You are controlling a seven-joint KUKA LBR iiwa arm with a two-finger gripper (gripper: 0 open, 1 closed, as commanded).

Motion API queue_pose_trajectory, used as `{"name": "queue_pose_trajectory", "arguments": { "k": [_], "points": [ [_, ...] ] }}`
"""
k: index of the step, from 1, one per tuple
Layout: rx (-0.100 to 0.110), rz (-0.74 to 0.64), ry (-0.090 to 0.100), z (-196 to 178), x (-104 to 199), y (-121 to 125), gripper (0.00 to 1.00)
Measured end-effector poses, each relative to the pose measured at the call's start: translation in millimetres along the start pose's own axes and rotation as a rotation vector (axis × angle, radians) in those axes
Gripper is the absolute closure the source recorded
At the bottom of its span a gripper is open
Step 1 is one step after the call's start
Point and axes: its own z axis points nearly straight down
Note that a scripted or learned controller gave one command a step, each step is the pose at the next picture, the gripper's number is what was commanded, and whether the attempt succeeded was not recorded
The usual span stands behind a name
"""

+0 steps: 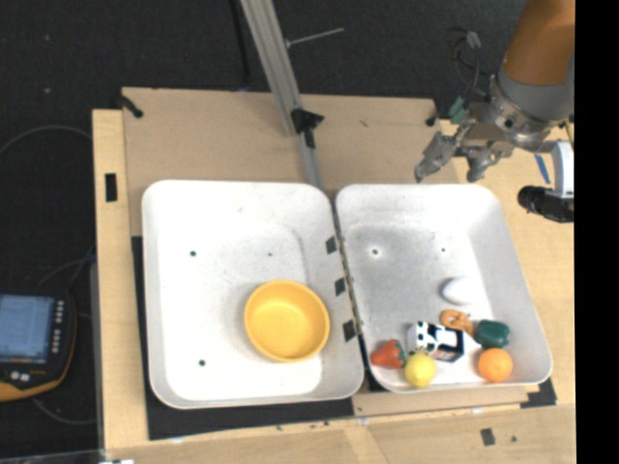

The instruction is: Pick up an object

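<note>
A: Camera view, status of the arm?

B: The grey arm with the orange band is reaching in from the right, and its two-finger gripper (455, 162) is hanging above the far edge of the right-hand shallow white bin (484, 222). The fingers are standing spread apart and nothing is lying between them.

A: Where are the candidate objects lying?

B: They are clustering in the near corner of that right bin, probably because the sloped walls are letting loose items settle there. A round orange ball (495, 364) is sitting nearest the right wall, with a dark green rounded piece (491, 333) just behind it. A yellow ball (420, 369) is touching a small black-and-white block (437, 339), and a red rounded piece (388, 354) is lying just left of the yellow ball. A pale white oval (456, 289) is resting slightly apart, further up the bin.

A: And the left bin?

B: A round yellow plastic bowl (286, 320) is sitting upright in the left-hand white bin (184, 220), well apart from the gripper.

A: Assessment?

B: No pick is under way yet; the gripper is standing well clear of the cluster.
</note>
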Motion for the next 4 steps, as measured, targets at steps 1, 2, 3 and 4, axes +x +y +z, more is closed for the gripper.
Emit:
{"name": "queue_pose_trajectory", "arguments": {
  "k": [1,2,3,4],
  "points": [
    [0.0,0.0,-0.001,0.0,-0.3,-0.1,0.0],
    [0.004,0.004,-0.002,49.2,-6.3,-9.3,0.0],
    [0.004,0.005,-0.001,103.3,0.6,-15.6,0.0],
    [0.005,0.002,0.0,163.0,6.6,-13.1,0.0]
  ]
}}
